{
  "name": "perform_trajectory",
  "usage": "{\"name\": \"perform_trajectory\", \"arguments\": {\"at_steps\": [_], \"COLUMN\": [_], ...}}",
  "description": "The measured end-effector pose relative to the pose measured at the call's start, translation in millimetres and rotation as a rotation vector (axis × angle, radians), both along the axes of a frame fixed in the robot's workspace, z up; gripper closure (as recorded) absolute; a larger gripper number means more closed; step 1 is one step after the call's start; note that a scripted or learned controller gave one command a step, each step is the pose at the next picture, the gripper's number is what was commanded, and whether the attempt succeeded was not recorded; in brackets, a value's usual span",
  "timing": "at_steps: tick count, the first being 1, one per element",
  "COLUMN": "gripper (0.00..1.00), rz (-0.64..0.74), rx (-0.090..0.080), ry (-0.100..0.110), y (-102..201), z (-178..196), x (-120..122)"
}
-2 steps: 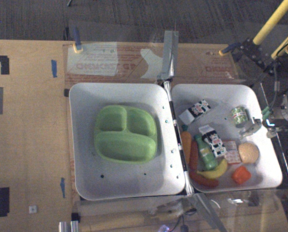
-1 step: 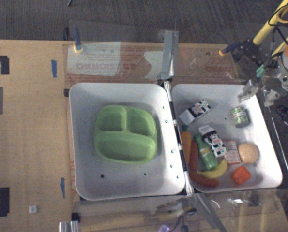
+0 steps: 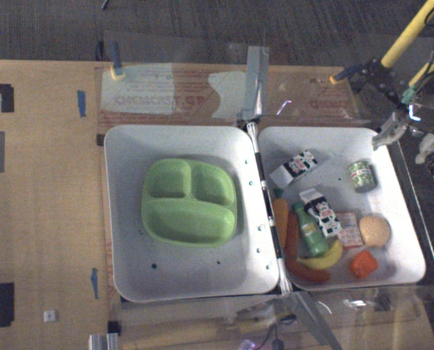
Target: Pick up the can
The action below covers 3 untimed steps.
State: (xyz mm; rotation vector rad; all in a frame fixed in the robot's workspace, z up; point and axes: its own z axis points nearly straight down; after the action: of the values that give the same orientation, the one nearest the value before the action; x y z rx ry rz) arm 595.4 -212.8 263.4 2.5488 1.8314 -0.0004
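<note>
Gripper (image 3: 389, 132) is way up at the top right corner of the right bin (image 3: 410, 217), hanging over the rim, and honestly can't tell if it's open or shut bc it's just a blurry pale shape at the end of the arm stuff. Nothing visibly in it.

The small green cylindrical can w/ a pale label (image 3: 361, 176) sits in the right bin, below and a bit left of the gripper, near but clearly apart from it. Looks like it's upright, top facing the cam, w/ bare white floor all around it.

Rest of that bin, going further out:
- small white carton w/ black print (image 3: 295, 168), left of the can, lying tilted near the top left
- second white carton w/ similar print (image 3: 322, 214) lower down, resting partly on a green plastic bottle (image 3: 310, 232)
- round tan cookie-looking disc (image 3: 375, 230) below the can
- orange-red chunky toy (image 3: 362, 264) near the bottom edge
- yellow banana (image 3: 324, 257) + a long red thing (image 3: 295, 250) + an orange carrot-ish piece (image 3: 280, 221) bunched along the left wall

Left bin (image 3: 129, 268) has a lime green plastic divided plate (image 3: 190, 201), three compartments, sitting about in the middle. Both bins are on a light wood bench (image 3: 41, 195).
</note>
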Motion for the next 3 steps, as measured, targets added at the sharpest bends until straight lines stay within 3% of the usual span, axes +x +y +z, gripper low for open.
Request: {"name": "perform_trajectory", "arguments": {"at_steps": [1,2,3], "gripper": [0.0,1.0,1.0], "rz": [-0.157,-0.153,-0.235], "rx": [0.005,0.004,0.002], "ry": [0.005,0.006,0.002], "y": [9.6,10.3,17.6], "z": [-148.9,-139.0,-44.3], "x": [-4.0,-3.1,67.1]}}
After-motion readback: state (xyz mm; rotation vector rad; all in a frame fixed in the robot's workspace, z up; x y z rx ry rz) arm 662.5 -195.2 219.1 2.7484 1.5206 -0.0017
